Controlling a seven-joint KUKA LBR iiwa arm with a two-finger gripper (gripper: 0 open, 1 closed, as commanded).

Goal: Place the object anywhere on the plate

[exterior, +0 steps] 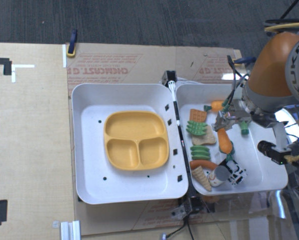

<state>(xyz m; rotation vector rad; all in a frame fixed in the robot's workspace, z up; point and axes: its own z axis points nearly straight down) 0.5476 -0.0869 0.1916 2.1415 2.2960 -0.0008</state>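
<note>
A yellow plastic plate (136, 139) sits in the middle of the left white bin (84, 149). It is a rounded square with three moulded compartments: one wide section along the far side and two smaller ones along the near side. Its surface looks smooth and matte.

The right bin (269, 176) holds a cluster of toy foods along its left half. A square, grid-textured waffle piece (198, 116) lies near the divider, with a frilly green leafy piece (197, 129) just below it and a flat tan slice (205, 138) touching that. A ridged green pea pod (201, 152) lies lower, then a long red-orange sausage shape (203, 164). A pale cone-like piece (200, 177) rests at the near edge beside a grey round object (221, 173) and a black-and-white item (235, 173). A glossy orange carrot (224, 140) lies tilted near the bin's centre.

The claw (225, 118) hangs over the right bin, just above the carrot's upper end, beneath the arm's orange band (274, 64). Whether it is open or closed cannot be told. Both bins rest on a cardboard sheet (104, 66) over the light wooden worktop (24, 144).
</note>
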